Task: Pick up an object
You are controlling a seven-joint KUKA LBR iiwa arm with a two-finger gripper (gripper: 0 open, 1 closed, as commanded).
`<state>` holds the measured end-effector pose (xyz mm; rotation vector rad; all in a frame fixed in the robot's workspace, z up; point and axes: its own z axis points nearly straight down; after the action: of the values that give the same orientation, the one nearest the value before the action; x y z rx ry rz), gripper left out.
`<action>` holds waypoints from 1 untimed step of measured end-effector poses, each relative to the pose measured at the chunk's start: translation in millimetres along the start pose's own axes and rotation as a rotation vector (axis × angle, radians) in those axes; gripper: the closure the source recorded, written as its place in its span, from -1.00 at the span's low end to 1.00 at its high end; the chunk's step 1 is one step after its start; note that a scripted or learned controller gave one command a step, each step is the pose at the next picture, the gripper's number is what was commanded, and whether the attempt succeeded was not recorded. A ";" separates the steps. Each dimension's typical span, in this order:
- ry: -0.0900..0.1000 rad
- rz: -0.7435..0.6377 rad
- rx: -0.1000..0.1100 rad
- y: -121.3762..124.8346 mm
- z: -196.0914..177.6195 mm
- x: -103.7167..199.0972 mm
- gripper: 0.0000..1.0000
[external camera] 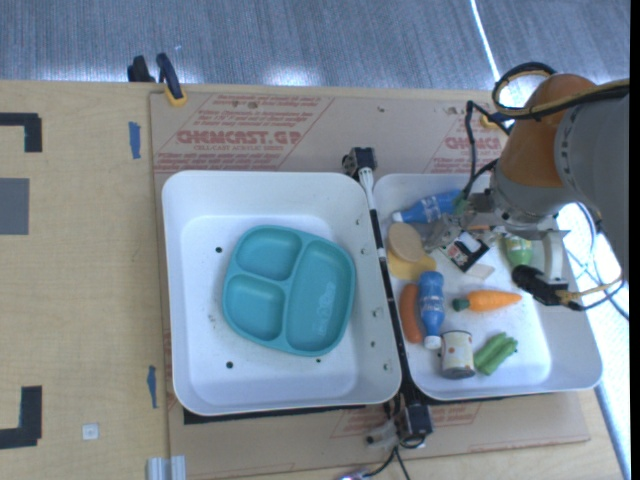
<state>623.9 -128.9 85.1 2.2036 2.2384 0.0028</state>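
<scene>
The camera view is showing two white bins sitting side by side on a brown board. The left bin point(190, 268) is holding a teal divided plate point(289, 289), which is lying flat near the bin's middle. The right bin point(570, 363) is holding a scatter of small objects. A blue bottle point(431, 304) is lying beside an orange sausage-shaped toy point(409, 313), the two touching along their lengths. A small can point(457, 353) is resting just below them, next to a green leafy toy point(495, 353). A carrot point(487, 302) is lying across the middle of the bin. A tan disc and a yellow piece point(407, 248) are sitting against the bin's left wall, and a second blue bottle point(428, 209) is lying near the far edge.

The arm point(560, 148) is reaching in from the right, over the far part of the right bin. The gripper point(462, 236) is hanging low among the objects, near the second blue bottle and a small dark and white item. How far the gripper is spread, and whether it is grasping anything, cannot be told here.
</scene>
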 end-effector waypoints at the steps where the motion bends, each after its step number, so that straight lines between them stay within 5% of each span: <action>1: -0.003 -0.002 -0.003 1.0 -11.4 -0.5 1.00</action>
<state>624.9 -129.4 96.5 2.1984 2.2374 0.0038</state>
